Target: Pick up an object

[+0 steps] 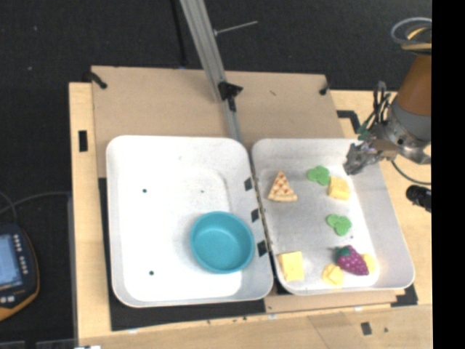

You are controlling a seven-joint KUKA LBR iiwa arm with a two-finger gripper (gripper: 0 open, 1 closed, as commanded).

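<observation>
Pincer [355,163] is hovering at the upper right of the right bin [378,217], and how its grip is standing I cannot tell. Just below it a yellow block [338,188] is lying, with a green piece [317,174] beside that. Farther off the pizza slice [282,187] is sitting, and the purple grapes [352,259] are lying well below, while the blue bowl [221,242] is resting far across in the left bin [145,166].
</observation>
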